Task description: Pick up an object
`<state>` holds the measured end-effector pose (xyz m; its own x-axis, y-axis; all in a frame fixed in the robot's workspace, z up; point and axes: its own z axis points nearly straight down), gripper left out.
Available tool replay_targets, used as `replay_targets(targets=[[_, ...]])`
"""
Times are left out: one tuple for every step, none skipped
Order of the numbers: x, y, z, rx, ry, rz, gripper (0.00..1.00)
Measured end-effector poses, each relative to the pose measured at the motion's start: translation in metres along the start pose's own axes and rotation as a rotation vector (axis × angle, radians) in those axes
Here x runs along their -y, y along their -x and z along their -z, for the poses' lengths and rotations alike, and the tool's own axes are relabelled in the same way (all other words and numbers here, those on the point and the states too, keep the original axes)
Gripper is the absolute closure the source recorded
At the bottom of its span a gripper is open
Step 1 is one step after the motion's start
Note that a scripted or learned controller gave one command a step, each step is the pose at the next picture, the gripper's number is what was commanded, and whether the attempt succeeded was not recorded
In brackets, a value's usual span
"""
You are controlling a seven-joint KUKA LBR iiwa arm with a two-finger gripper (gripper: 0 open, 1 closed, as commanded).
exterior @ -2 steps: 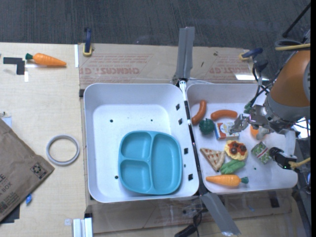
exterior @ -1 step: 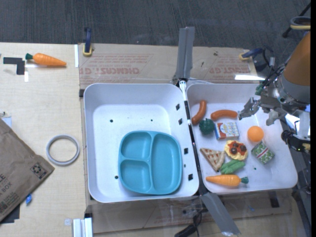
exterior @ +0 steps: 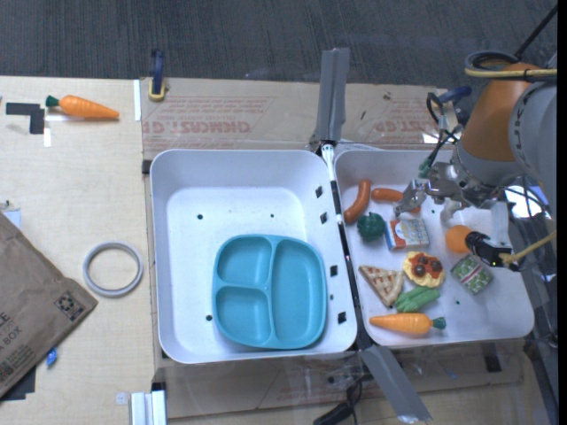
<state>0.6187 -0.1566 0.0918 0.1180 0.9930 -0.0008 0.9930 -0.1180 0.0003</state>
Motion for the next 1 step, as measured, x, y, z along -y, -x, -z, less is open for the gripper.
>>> replay_targets(targets=[[-0.0005, 0.0, 0.0087, 0.0, 0.0, 0.001, 1.0]])
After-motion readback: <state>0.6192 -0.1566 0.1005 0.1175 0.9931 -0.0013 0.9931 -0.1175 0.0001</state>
